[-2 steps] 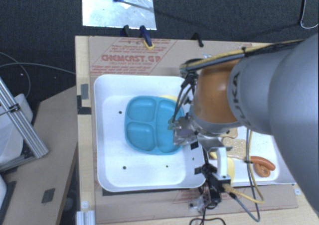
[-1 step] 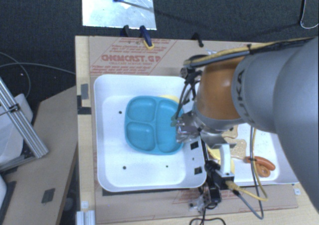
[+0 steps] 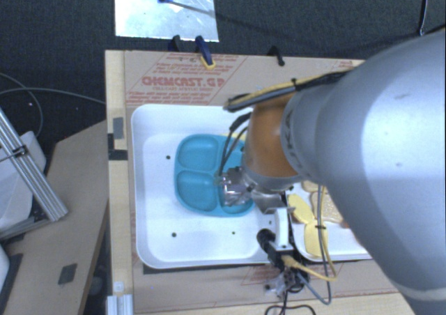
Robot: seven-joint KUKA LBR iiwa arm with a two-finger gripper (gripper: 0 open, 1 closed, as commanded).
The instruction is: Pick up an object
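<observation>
A light blue two-compartment dish [image 3: 198, 174] lies in the middle of the left white bin [image 3: 188, 240]. My gripper [image 3: 235, 191] is low over the dish's right edge, its metal end right at the blue rim. The big grey arm with its orange band [image 3: 268, 143] reaches in from the right and hides the dish's right side. I cannot see anything held.
Pale yellow, banana-like pieces [image 3: 306, 219] lie in the right bin [image 3: 348, 247], mostly hidden by the arm. A cardboard sheet [image 3: 181, 77] lies under the bins at the back, with a shiny foil panel [image 3: 164, 0] beyond it. A metal frame [image 3: 28, 174] stands at the left.
</observation>
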